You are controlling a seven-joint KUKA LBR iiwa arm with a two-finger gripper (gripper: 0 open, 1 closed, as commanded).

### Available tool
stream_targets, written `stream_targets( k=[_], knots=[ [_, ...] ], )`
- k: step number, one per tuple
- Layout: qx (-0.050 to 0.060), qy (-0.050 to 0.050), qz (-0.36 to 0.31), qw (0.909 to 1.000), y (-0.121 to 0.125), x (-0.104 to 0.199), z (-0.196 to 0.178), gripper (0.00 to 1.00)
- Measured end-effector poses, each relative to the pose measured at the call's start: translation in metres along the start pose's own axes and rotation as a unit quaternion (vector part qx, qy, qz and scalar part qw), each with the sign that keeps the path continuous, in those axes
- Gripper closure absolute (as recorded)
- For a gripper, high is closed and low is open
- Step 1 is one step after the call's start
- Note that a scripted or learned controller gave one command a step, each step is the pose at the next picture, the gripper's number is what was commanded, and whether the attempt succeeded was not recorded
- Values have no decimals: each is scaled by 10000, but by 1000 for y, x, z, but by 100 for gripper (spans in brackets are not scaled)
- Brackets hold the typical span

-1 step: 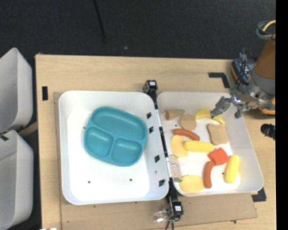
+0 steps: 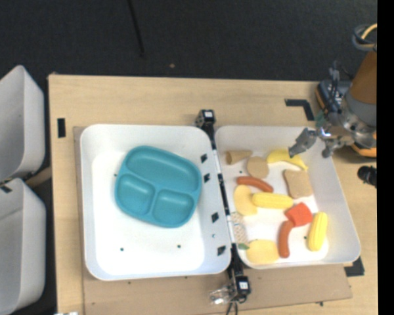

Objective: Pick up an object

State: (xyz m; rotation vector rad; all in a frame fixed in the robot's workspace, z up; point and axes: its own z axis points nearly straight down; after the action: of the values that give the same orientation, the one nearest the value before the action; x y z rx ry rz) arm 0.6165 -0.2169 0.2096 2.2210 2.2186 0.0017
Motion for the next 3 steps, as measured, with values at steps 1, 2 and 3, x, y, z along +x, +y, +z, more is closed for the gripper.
stream_targets(
  k=[1,2,3],
  knots=[
    [33,1,2,10000,-5,-3,62,0],
    [-15,-20,12,10000,-4,-5,108,0],
    [-41,-32,9,10000,-2,-6,94,100]
  ],
)
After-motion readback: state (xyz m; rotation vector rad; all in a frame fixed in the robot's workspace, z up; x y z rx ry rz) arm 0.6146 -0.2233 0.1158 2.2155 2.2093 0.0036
